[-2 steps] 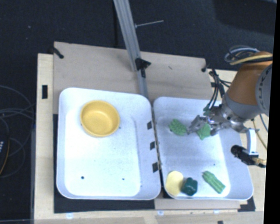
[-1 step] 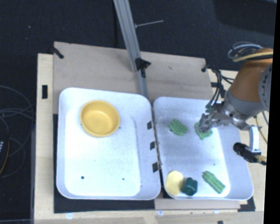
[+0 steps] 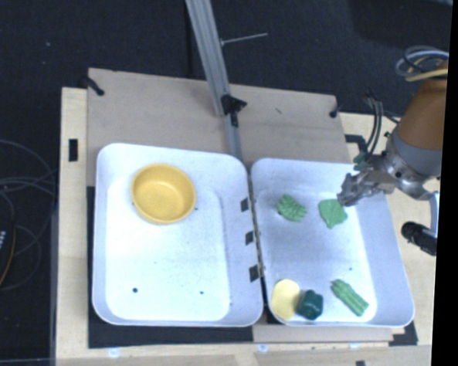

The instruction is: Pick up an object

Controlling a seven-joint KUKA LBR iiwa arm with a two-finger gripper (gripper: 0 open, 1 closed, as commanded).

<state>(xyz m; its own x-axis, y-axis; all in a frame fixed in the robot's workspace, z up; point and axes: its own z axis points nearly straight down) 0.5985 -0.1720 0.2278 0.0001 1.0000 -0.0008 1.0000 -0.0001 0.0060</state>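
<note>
My gripper [image 3: 347, 195] hangs over the upper right part of the right bin [image 3: 381, 226], its tip just above and right of a green lumpy piece [image 3: 332, 214]. A second green ridged piece [image 3: 292, 208] lies to its left. Near the bin's front edge sit a pale yellow round object [image 3: 285, 297], a dark green block [image 3: 310, 304] touching it, and a green ridged piece [image 3: 350, 296] to the right. The fingers are too small and dark to read.
The left bin [image 3: 168, 291] holds a yellow bowl [image 3: 163, 193] at its upper left. A grey metal pole [image 3: 210, 49] slants down from the top to the gap between the bins. The arm [image 3: 422, 128] enters from the right.
</note>
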